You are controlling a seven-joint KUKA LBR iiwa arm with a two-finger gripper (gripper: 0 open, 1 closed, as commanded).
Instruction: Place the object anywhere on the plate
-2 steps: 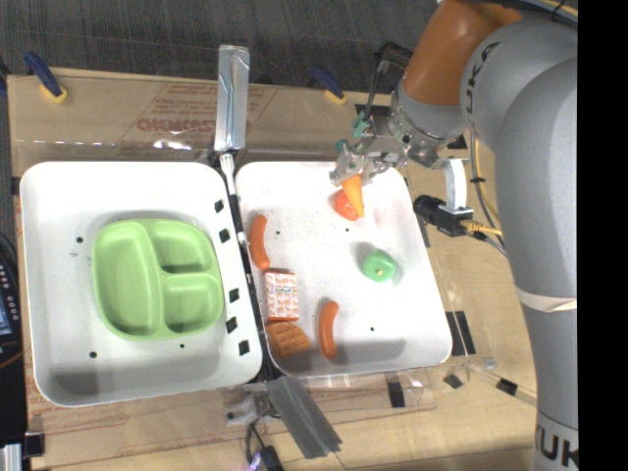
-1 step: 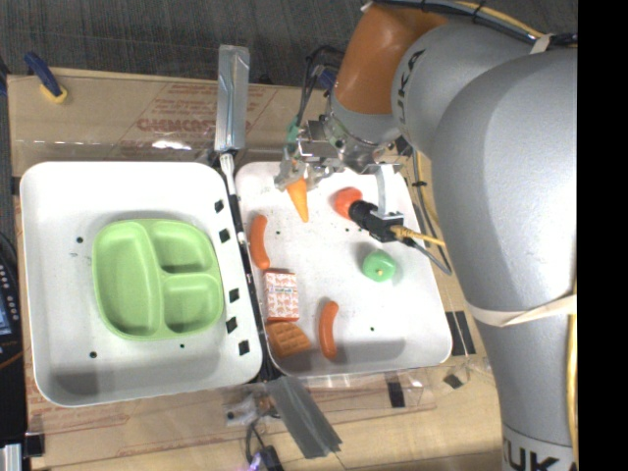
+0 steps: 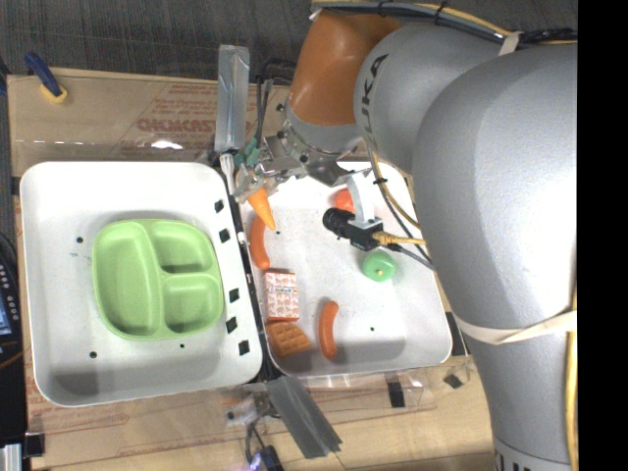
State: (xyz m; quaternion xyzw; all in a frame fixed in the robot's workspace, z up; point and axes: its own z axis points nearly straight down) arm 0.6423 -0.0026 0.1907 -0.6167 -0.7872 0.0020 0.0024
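So, checking in from my remote seat: the gripper (image 3: 257,173) is down at the far-left corner of the right bin (image 3: 417,334), right over the orange carrot (image 3: 263,207) that lies tip-down against the bin's left wall. From this angle I honestly cannot tell how the claw stands or whether it has anything in it, the wrist blocks too much. The carrot looks like it's resting on the bin floor, just below the claw.

Other stuff in that bin: an orange sausage-ish piece (image 3: 259,246) along the left wall, a red-and-white box (image 3: 282,295), a waffle-looking cracker (image 3: 288,338), a hot dog (image 3: 328,328) and a green round thing (image 3: 379,266).

The green divided plate (image 3: 157,278) sits in the left bin (image 3: 54,361), nothing on it yet.

My read: we're at the grasp step. Next it needs a firm pinch on the carrot, a lift clear of the wall between bins, then a carry left over the plate.
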